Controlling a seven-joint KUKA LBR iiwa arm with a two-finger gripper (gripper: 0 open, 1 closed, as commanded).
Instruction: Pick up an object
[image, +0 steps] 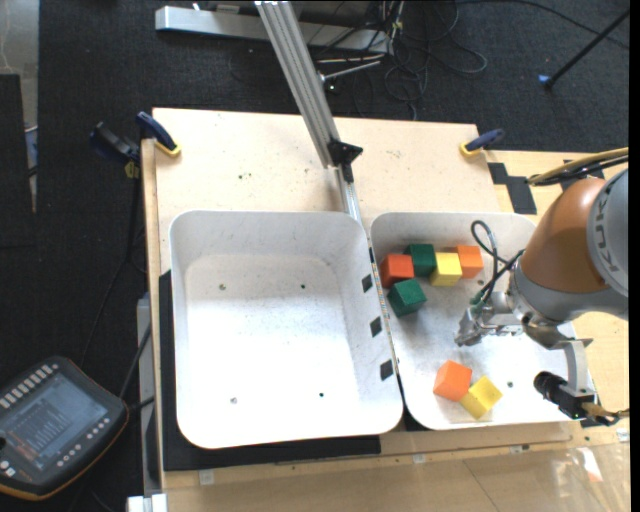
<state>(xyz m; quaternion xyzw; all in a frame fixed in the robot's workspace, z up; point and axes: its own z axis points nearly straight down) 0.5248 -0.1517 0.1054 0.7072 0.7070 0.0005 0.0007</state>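
The end effector (478, 328) hangs over the right bin (425, 415), near its middle; can't tell if it's open or closed. 5 blocks sit at 11 o'clock from it: 2 orange (399, 266), 2 green (407, 296), 1 yellow (447, 266). At 6 o'clock lie 1 orange block (453, 380) & 1 yellow block (481, 396), touching. The left bin (190, 300) is on the worktop (260, 160) too.

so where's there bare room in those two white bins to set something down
The left white bin has bare floor from wall to wall. In the right white bin, blocks crowd the far end: orange cube, two green cubes, yellow cube. The gripper hangs mid-bin; another orange cube and yellow cube sit near.
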